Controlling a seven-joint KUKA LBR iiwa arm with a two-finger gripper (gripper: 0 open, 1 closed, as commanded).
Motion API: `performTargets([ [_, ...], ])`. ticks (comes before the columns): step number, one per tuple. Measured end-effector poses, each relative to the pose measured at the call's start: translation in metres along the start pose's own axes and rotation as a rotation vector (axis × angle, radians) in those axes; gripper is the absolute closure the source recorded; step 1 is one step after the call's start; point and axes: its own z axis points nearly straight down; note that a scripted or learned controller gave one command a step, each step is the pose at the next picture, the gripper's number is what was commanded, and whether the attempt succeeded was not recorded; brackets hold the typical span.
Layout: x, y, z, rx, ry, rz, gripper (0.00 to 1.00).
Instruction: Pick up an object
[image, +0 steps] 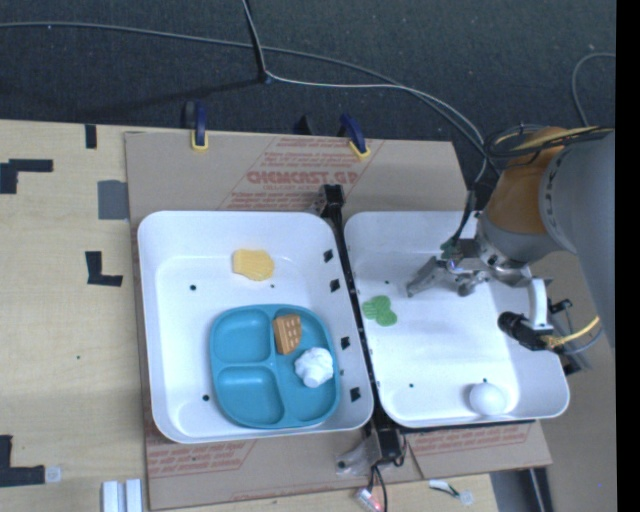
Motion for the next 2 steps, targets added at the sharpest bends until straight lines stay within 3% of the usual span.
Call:
performTargets([
  [1, -0.001, 0.0, -0.011, -0.002, -0.001, 0.0, 1.0],
  [2, 0.003, -0.003, -0.072, -0.004, 0.0, 0.0, 1.0],
])
